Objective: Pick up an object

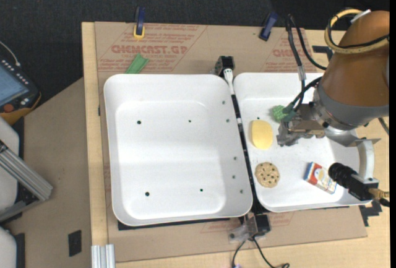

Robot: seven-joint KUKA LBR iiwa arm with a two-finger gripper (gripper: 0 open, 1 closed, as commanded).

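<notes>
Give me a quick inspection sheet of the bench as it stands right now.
Surface: cardboard-covered bench bearing two shallow white bins side by side.
Job's things: in the right bin, a yellow oval object, a round cookie, a small red, white and blue box and a green object partly behind the gripper.
Clutter: green strip on the cardboard beyond the left bin.
Grippers: gripper low over the right bin, between the yellow object and the box; jaws' state unclear.
Cables: black cables running along the arm; a wire at the near edge.
Surroundings: blue clamps on the far edge.
</notes>
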